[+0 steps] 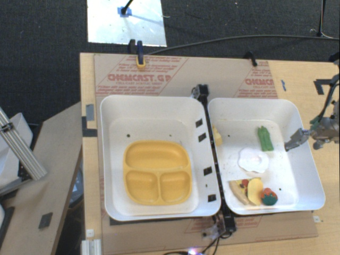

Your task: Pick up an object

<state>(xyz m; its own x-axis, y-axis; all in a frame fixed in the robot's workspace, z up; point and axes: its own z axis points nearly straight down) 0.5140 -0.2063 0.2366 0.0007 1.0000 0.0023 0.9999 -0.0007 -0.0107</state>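
Nothing is lifted yet. The gripper (294,141) hovers at the right bin's (307,170) three o'clock rim, jaws' spread unclear; the green object (265,138) lies just beside, toward nine o'clock.

Wooden bench (175,70) carries a paper-covered sheet (180,73) (red print on it), held at the back edge by a clamp (139,54), with two white bins side by side on top: left bin (114,142), right bin (297,142), rims touching.
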